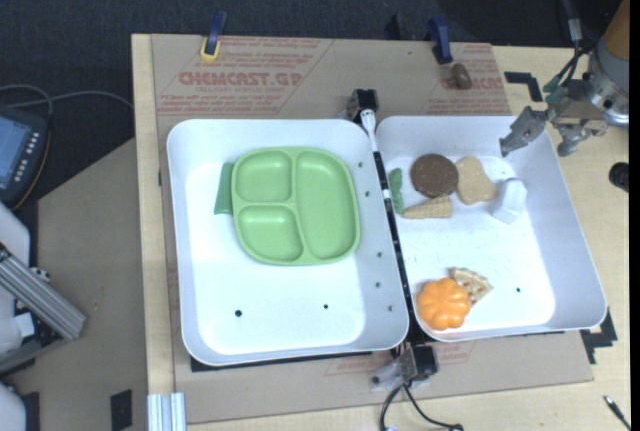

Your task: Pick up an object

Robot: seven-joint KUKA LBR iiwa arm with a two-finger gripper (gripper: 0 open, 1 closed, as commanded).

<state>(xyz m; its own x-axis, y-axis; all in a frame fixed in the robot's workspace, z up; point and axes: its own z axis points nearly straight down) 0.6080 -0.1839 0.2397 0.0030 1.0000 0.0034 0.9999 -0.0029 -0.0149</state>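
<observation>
Objects lie in the right bin (pixel 560 219): a round dark brown patty (pixel 434 175) toward its far left, a tan bread-like piece (pixel 474 181) touching it on the right, a flat beige cracker (pixel 427 210) just near of them, and a small white piece (pixel 508 200) further right. An orange pumpkin-shaped toy (pixel 443 304) sits at the near edge beside a pale wedge (pixel 470 283). The gripper (pixel 546 135) hangs over the bin's far right corner, fingers spread with nothing between them. The left bin (pixel 200 299) holds a green divided plate (pixel 296 205).
</observation>
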